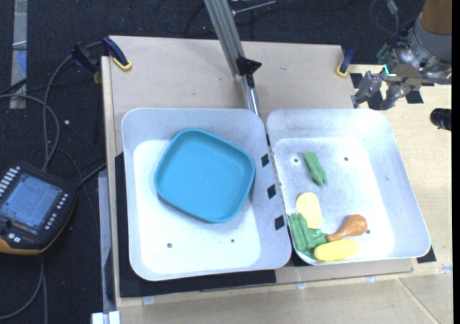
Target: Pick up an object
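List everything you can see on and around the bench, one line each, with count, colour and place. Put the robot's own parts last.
left bin: 1, white, left half of the bench
right bin: 1, white, right half of the bench
plate: 1, blue, in the left bin
small green piece: 1, green, middle of the right bin
pale yellow piece: 1, pale yellow, right bin, near side
large green piece: 1, green, right bin, near left corner
drumstick-shaped piece: 1, brown, right bin, near side
bright yellow piece: 1, yellow, right bin, near edge
handheld controller: 1, dark with orange trim, on the floor at left
metal pole: 1, grey, slanting over the far bench edge
arm: 1, orange band visible, far right
gripper: 1, dark, above the right bin's far right corner
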`<state>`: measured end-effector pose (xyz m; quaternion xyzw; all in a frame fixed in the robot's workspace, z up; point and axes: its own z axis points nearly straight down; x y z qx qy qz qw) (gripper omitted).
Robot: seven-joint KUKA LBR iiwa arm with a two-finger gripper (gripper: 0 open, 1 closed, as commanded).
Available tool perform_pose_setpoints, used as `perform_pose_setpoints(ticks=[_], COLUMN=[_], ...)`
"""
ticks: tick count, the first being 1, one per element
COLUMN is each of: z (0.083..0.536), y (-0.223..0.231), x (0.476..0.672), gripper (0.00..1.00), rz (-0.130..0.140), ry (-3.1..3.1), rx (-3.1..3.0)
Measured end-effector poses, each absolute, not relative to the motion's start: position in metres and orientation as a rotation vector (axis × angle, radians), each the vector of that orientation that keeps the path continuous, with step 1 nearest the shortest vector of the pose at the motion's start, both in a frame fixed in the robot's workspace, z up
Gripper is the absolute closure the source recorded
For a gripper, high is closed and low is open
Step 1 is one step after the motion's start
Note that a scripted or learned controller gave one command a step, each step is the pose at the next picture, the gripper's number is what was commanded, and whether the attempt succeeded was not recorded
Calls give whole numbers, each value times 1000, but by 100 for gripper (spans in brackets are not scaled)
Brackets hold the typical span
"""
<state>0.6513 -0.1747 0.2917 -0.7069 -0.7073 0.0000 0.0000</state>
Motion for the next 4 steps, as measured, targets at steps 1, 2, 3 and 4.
perform_pose_setpoints(ticks=[1, 2, 3, 4], z=[292, 246, 202, 148], y=[-175, -168, -173, -176], x=[651, 654, 652, 642], gripper=[0, 0, 0, 0], rz=[0, 3, 3, 4], ry=[-2222, -2220, -2219, -2219], rx=[-2221, -2219, -2219, -2219])
